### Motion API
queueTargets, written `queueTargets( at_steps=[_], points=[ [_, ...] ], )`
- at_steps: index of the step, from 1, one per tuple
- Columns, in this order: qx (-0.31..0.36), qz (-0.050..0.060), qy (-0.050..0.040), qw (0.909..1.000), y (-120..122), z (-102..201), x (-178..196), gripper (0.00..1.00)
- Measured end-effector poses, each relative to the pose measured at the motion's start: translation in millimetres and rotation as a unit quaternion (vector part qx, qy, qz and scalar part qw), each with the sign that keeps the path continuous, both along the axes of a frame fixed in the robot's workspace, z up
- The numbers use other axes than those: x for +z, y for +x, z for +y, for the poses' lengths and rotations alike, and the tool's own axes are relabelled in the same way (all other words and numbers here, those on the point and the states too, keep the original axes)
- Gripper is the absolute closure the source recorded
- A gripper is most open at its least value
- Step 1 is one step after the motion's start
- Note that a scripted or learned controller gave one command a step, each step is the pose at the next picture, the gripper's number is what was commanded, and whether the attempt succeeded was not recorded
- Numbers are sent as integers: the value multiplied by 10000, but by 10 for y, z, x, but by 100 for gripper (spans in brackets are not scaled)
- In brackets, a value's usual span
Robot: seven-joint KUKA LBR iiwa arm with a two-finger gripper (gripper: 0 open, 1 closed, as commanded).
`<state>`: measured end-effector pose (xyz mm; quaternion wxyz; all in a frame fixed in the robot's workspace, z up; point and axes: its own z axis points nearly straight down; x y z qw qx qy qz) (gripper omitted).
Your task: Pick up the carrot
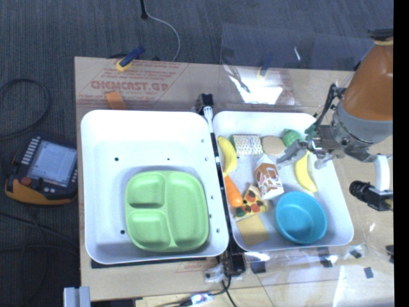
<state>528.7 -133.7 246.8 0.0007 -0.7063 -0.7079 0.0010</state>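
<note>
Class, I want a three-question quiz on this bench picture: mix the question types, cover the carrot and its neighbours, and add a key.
1. True or false: the carrot lies in the same bin as the green divided plate.
2. Which item sits nearest the hand? A) the blue bowl B) the banana by the right bin's right wall C) the green divided plate
3. Fill in: the carrot lies against the right bin's ____ wall.

Key: 1 false, it lies in the right bin, the plate in the left bin. 2 B. 3 left.

Glossy plastic bins (96, 146); matt green tray (167, 211).
</note>
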Motion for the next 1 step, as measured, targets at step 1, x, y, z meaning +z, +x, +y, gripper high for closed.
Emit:
queueTargets(
  at_steps=[1],
  points=[
    [393,14,5,9992,-455,581,-315,0]
  ],
)
